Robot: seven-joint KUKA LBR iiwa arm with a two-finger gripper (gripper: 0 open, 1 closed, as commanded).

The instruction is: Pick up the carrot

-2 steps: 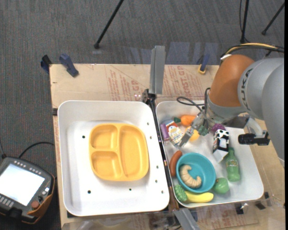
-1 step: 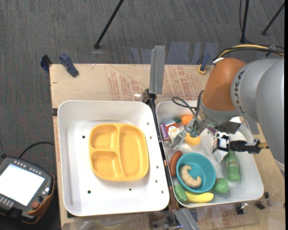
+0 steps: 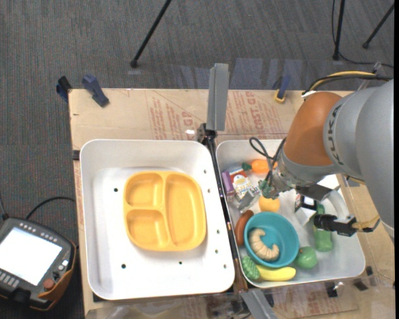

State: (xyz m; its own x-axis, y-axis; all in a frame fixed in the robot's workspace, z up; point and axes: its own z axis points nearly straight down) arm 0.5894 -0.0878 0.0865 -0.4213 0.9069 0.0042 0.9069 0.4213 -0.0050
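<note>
- My gripper (image 3: 268, 190) hangs low over the right-hand white bin (image 3: 354, 263), my grey arm with its orange band (image 3: 311, 133) reaching in above it.
- How far the gripper stands open I cannot tell; my wrist covers it, and nothing shows in its hold.
- The carrot (image 3: 260, 166), a small orange piece, lies in the far part of that bin, just beyond the gripper and slightly to its left in the frame, apart from it.
- A round orange-yellow fruit (image 3: 269, 204) sits just on the near side of the gripper, right beneath its tip.
- Left of the gripper, by the bin's inner wall, lies a small packet with a red-and-white label (image 3: 239, 181).
- Nearer the camera than the gripper, a teal bowl (image 3: 280, 231) holds a pale, curled piece of food (image 3: 265, 247).
- A reddish-brown sausage-like piece (image 3: 243, 222) lies just left of the bowl; a banana (image 3: 276, 273) lies along the bin's near wall, a green item (image 3: 250, 268) at its left end.
- To the gripper's right and nearer the camera lie a green round piece (image 3: 306, 258) and a green bottle-like item (image 3: 323, 233).
- Well to the gripper's left, the other white bin (image 3: 100, 178) carries a yellow divided plate (image 3: 165, 211).
- Both bins rest on the brown surface (image 3: 139, 111).
</note>
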